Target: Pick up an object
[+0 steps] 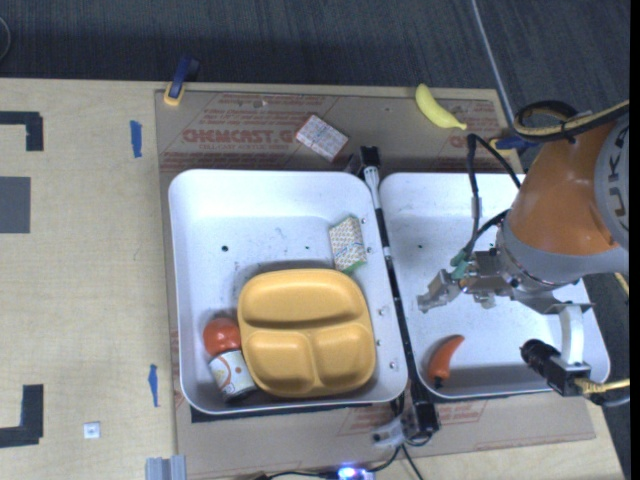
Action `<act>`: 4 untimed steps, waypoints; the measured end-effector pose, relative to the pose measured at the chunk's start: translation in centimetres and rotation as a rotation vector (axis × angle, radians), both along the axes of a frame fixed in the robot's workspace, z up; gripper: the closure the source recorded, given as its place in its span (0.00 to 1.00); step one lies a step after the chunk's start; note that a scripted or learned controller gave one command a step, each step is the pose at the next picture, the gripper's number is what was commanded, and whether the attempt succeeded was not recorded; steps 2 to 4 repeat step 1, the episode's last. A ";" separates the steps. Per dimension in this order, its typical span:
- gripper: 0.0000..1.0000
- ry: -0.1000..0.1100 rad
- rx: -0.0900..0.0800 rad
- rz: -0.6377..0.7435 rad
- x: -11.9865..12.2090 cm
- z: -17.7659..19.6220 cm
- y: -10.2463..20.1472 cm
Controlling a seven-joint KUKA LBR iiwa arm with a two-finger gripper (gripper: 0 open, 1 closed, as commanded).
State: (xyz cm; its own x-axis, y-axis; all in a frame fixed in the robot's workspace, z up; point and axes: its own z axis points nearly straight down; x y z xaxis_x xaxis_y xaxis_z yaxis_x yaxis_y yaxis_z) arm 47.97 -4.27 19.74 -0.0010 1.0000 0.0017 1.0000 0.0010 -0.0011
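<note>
White plastic makes up both bins, and I'll take them from the left. The left bin (195,208) holds a small bottle with an orange-red cap (226,358) in its near corner, touching a big yellow compartment tray (305,330) that fills most of the floor; a patterned packet (347,243) leans at the tray's far right, near the wall. The tray looks stiff but broad and awkward for two fingers, so I'd judge it a poor pick. Across the divider, the right bin (420,208) has an orange chili-shaped toy (442,356) lying near the front wall, well clear of other things. It looks light, smooth and perhaps a little slippery, curved and tapering; a grip across its thicker middle seems safest, since the thin tip could squirt out. The gripper (436,296) hangs just beyond the toy, apart from it, nothing between its fingers; whether they stand wide or narrow I cannot tell from here.
</note>
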 end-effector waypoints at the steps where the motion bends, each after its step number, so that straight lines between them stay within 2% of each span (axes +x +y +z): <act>1: 0.00 0.000 -0.001 -0.002 -0.1 -6.4 -6.1; 4: 0.00 0.000 -0.001 -0.002 -0.1 -6.4 -6.1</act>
